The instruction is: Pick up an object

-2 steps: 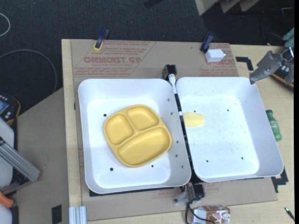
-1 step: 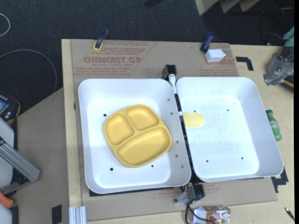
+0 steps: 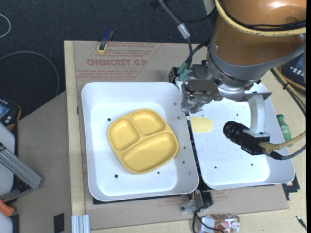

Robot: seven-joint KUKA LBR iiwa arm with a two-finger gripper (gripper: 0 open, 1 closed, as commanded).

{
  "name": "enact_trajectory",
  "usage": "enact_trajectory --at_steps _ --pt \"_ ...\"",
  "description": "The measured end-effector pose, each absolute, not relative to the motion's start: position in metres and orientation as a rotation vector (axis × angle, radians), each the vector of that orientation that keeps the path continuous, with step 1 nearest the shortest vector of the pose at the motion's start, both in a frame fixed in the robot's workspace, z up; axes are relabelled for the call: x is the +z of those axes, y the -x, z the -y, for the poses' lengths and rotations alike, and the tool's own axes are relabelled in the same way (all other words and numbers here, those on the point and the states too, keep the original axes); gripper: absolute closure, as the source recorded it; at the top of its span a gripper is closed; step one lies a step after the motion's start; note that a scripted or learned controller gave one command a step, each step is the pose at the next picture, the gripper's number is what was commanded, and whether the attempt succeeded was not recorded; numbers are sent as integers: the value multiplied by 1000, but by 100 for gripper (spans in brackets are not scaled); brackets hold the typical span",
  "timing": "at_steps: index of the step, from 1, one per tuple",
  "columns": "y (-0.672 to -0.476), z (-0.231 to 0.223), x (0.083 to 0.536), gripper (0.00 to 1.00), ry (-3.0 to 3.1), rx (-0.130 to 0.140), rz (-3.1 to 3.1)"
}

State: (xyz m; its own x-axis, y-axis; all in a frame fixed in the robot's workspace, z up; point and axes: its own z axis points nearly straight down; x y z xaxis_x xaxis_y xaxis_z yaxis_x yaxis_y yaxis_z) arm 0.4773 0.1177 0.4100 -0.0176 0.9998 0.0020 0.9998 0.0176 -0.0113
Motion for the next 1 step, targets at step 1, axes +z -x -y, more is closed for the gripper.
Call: enact_trajectory --at_steps 1 --pt "-480 -109 426 100 2221 -4 2224"
